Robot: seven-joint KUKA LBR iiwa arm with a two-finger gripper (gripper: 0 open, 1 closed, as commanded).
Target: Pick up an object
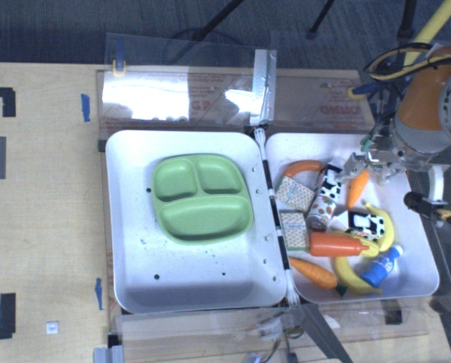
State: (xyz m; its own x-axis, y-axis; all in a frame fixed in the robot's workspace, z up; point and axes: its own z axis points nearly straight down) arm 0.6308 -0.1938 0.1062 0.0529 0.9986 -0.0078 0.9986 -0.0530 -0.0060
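Figure: slanted overhead view of the counter [36,203] with two shallow white bins. My arm enters at the right of the frame, its orange band in the upper right, and my gripper [377,161] hangs over the upper right part of the right bin [422,237]. Whether my fingers are spread or closed cannot be told from this angle; nothing is seen between them.

The left bin [127,225] carries a green sectioned tray [203,197], smooth moulded plastic with three rounded wells.

The right bin holds a crowded heap of toy food. Nearest my fingers is a small orange carrot [356,189], tapered and glossy, lying just below and slightly left of them in the frame, its long axis running near vertical in the picture. This is, in my judgement, the likeliest thing to take, since a short descent would reach it; a grip across its narrow width seems to suit best.

Further down the frame lie a black-and-white patched carton [330,191], a second such patterned piece [365,222], a yellow banana [356,274] curving round the lower right, an orange-and-red bottle shape [337,243] lying horizontal, another carrot [312,272] at the lower left of the bin, a blue item [381,267], and printed cardboard-like packets [293,210] beside the dividing wall
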